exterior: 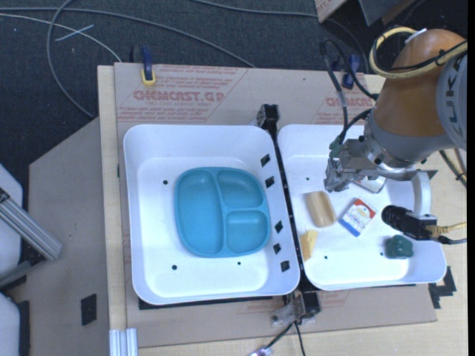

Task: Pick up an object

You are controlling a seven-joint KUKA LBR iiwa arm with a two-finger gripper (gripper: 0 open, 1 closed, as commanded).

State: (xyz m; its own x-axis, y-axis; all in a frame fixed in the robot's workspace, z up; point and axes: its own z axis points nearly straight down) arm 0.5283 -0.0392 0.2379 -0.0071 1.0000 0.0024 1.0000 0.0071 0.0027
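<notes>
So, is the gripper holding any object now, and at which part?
It cannot be told. The gripper hangs over the right bin, above the tan block, and nothing shows between its tips.

A blue divided plate [223, 211] with three compartments lies in the middle of the left white bin [141, 162]. Black clips [269, 115] join that bin to the right white bin [356, 274] along their shared edge. Both rest on a printed cardboard sheet [185, 87], held at its far edge by a blue-and-yellow clamp [147, 64]. Cables [82, 21] trail over the dark floor.
</notes>
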